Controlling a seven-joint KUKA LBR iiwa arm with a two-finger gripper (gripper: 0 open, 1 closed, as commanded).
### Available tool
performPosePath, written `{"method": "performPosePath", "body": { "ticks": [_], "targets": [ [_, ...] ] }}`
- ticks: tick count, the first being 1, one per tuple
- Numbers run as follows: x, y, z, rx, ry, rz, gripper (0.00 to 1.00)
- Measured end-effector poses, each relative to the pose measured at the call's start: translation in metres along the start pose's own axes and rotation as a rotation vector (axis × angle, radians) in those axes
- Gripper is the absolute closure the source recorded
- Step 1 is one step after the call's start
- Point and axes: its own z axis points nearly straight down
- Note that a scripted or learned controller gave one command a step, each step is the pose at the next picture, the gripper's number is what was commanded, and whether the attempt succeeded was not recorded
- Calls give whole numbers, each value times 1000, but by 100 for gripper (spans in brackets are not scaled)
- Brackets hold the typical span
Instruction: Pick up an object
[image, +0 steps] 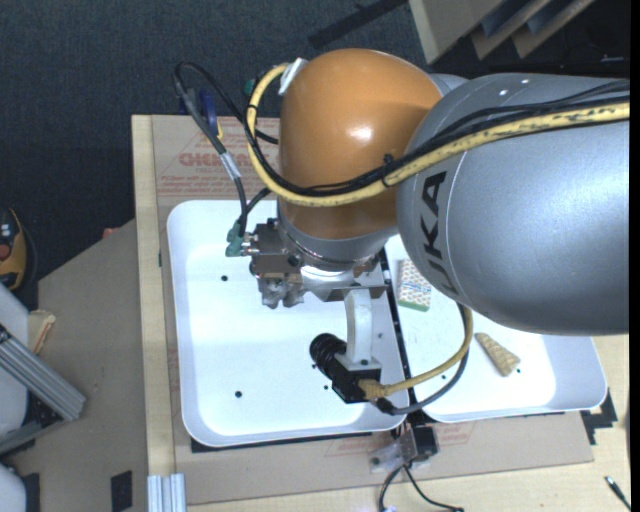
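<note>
My gripper (276, 288) hangs low over the left white bin (215, 345), near its back middle, under the arm's big orange joint. No object shows between or under it from this angle. In the right bin (560, 385) lie a pale patterned green-and-white packet (414, 286), close to the divider, and a tan cone-shaped piece (497, 353) nearer the front. Both lie well to the right of the gripper, and the arm hides much of that bin.
The bins rest on a brown cardboard sheet (150, 200) on the bench. Two small dark specks (238, 393) mark the left bin's floor. A grey metal rail (40, 385) stands off the bench at the lower left.
</note>
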Motion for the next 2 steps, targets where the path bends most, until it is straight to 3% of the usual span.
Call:
{"method": "performPosePath", "body": {
  "ticks": [1,2],
  "targets": [
    [-90,2,-30,-15,4,9,100],
    [-106,1,-157,-29,10,1,100]
  ]
}}
